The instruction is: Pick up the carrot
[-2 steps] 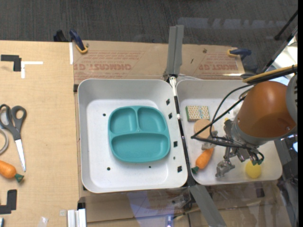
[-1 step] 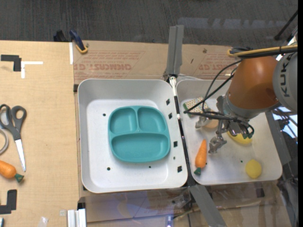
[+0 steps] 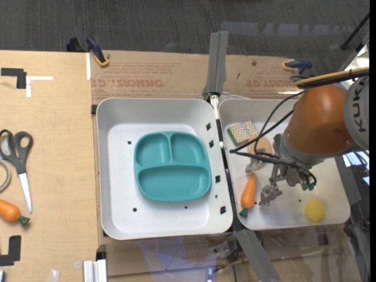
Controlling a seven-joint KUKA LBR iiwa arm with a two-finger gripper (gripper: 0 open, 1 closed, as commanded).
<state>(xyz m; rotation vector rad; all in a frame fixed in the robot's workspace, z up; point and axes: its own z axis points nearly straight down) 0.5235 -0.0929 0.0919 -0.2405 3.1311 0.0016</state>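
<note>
An orange carrot [image 3: 248, 192] with a green stub lies in the right bin [image 3: 329, 219], close to its left wall, pointing toward the front edge. My gripper [image 3: 269, 195] hangs low over the bin floor just to the right of the carrot, a small gap apart from it. Nothing shows in its grasp. The arm's orange band [image 3: 317, 122] looms above it and hides part of the bin behind.
A yellow lemon [image 3: 314, 209] sits at the right bin's front right. A green checkered block [image 3: 242, 132] and a tan round piece [image 3: 262, 146] lie at its back left. The left bin [image 3: 111, 175] holds a teal divided plate [image 3: 173, 165]. Scissors [image 3: 17, 157] and a second carrot [image 3: 9, 211] lie on the bench at far left.
</note>
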